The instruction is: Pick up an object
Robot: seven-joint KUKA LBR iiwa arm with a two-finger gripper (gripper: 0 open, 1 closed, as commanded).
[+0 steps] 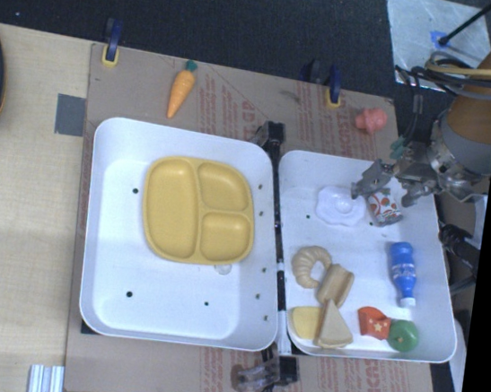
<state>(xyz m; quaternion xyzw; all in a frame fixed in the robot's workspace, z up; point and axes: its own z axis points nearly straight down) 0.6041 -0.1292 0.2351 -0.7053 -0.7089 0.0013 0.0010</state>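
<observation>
Red-and-white cup (385, 208) sits between the spread fingers of the pincer (390, 189) in the right bin (443, 304).

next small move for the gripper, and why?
Probably lower straight down and close. The gripper hangs with spread fingers at the right bin's far end, over a small red-and-white object beside the white fried egg; nothing sits between its fingers.

A robotics lab: clamped cardboard sheet (241, 99), two white bins (103, 306), toy food, loose cables (446, 60).
</observation>
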